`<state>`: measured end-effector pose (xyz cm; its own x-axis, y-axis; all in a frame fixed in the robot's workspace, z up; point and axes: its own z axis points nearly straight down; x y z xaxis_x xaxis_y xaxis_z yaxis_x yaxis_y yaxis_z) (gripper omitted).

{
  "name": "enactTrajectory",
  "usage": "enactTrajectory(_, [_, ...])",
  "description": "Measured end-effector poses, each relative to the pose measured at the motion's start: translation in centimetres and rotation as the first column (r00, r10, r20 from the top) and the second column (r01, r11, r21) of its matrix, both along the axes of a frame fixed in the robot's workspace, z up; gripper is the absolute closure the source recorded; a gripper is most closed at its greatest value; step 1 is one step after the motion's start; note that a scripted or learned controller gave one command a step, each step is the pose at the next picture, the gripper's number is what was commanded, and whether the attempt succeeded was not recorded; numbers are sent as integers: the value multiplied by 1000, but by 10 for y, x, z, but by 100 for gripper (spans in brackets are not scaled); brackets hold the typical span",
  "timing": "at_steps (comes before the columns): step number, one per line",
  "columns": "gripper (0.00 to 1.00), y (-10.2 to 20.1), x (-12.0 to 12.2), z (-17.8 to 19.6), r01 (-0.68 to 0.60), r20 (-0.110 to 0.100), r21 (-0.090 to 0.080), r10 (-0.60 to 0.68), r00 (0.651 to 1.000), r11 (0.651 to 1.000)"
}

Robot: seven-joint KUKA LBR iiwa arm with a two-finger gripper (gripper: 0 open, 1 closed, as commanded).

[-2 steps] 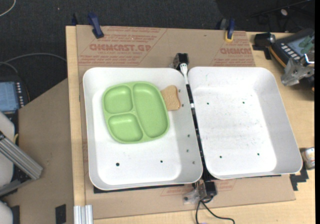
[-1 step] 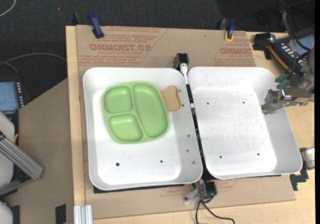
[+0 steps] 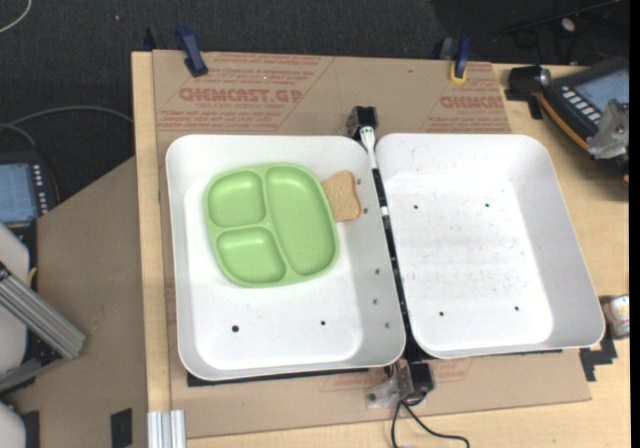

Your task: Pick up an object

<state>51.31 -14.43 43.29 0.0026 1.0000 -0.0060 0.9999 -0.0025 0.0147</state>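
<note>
Plastic plate (image 3: pixel 270 226), smooth green and three-sectioned, touches a rough tan slab (image 3: pixel 343 196); hand state: cannot tell.

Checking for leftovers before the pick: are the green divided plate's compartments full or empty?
Empty. All three compartments of the green plate show bare green bottoms. The tan toast-like piece lies outside, against its right rim.

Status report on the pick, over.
Green plate in left bin, untouched. Tan piece beside its right rim. Nothing on top of either.
</note>
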Motion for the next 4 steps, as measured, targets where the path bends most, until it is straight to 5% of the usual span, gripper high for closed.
enactTrajectory(1, [100,36,-36,-87,-4,-24,9,4,1000,1000])
enactTrajectory(2, [100,9,0,-33,-1,-6,3,1,1000,1000])
enactTrajectory(3, [100,37,-36,-98,-2,-22,9,3,1000,1000])
enactTrajectory(4, [100,-21,-10,-7,2,-2,0,-2,1000,1000])
